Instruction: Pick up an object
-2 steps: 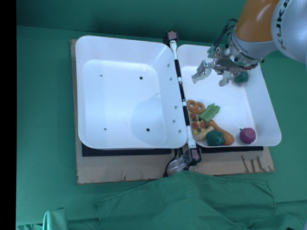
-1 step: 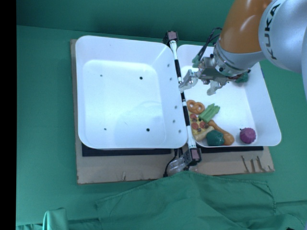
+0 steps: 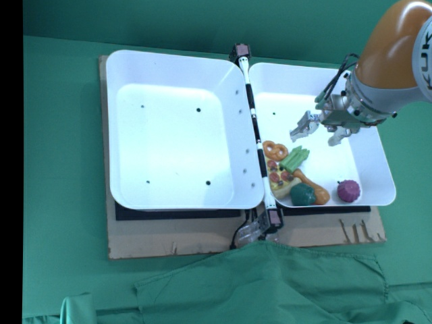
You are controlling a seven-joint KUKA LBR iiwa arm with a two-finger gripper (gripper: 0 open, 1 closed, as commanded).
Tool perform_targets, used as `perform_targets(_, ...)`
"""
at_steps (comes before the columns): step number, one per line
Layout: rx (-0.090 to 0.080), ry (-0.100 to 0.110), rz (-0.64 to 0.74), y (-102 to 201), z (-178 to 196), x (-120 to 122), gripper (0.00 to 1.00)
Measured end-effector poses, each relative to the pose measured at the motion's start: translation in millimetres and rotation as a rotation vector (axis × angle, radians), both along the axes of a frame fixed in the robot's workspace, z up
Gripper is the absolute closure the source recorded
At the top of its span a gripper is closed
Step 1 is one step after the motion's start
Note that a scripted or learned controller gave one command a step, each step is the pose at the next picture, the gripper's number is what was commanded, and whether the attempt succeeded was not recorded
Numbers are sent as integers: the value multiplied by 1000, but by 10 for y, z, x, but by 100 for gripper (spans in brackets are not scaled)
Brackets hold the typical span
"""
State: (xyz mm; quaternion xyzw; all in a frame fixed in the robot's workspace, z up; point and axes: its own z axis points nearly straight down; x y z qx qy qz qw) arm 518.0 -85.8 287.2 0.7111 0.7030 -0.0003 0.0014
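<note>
Camera view: we log the two-finger metal gripper (image 3: 322, 131) spread, holding nothing, above the right shallow white plastic bin (image 3: 378, 160), near the green toy vegetable (image 3: 295, 158).

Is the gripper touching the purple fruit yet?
Apart. The camera view shows the gripper hovering over bare bin floor, with white floor plainly visible between it and the purple fruit near the bin's front wall.

A green cloth (image 3: 270, 285) lies bunched just below the brown cardboard sheet (image 3: 111, 235), whose edges frame the two white bins (image 3: 115, 79).
</note>
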Motion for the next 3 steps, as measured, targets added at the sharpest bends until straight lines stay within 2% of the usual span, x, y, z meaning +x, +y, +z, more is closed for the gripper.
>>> perform_targets(1, 0, 1, 7, -207, -841, 564, 0)
perform_targets(2, 0, -14, 3, -193, -974, -260, 0)
perform_targets(3, -2, -22, 4, -194, -842, -224, 100)
